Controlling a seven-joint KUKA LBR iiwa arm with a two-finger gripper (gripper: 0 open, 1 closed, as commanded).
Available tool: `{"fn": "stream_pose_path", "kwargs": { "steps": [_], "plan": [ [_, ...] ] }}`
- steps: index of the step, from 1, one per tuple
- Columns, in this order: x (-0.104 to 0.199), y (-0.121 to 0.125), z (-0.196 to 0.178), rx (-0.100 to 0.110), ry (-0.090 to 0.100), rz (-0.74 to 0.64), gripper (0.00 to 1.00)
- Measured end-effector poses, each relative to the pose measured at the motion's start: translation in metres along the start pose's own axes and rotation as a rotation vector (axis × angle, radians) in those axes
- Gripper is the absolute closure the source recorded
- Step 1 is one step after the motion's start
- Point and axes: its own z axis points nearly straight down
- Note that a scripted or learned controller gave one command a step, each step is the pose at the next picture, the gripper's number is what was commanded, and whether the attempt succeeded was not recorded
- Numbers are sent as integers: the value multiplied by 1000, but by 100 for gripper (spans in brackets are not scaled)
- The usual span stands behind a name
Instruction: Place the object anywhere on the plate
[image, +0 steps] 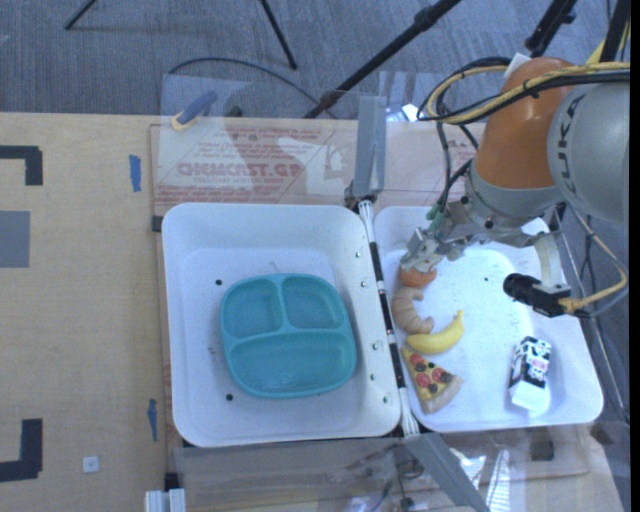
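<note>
The hand (424, 252) sits low over an orange-topped object (415, 273) — grip state unclear — plate (288, 335) bare.

Bare plate (288, 335), crowded right bin (490, 395)

A robotics lab: taped wooden bench (70, 330), tripod legs (400, 45) on grey carpet, cabled arm (560, 130).

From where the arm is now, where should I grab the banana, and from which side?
Grip the banana across its middle, coming straight down. It lies flat in the right bin, curved, with its ends turned up toward the bin's far side. The middle is its widest part, and probably the steadiest hold. Mind the croissant touching its left end and the pizza slice just below.
</note>
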Motion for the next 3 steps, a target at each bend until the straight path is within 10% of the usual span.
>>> {"fn": "stream_pose_path", "kwargs": {
  "steps": [1,2,3],
  "plan": [
    [83,-69,1,4,1,70,100],
    [147,-29,23,2,0,77,100],
    [147,-29,22,1,0,77,0]
  ]
}}
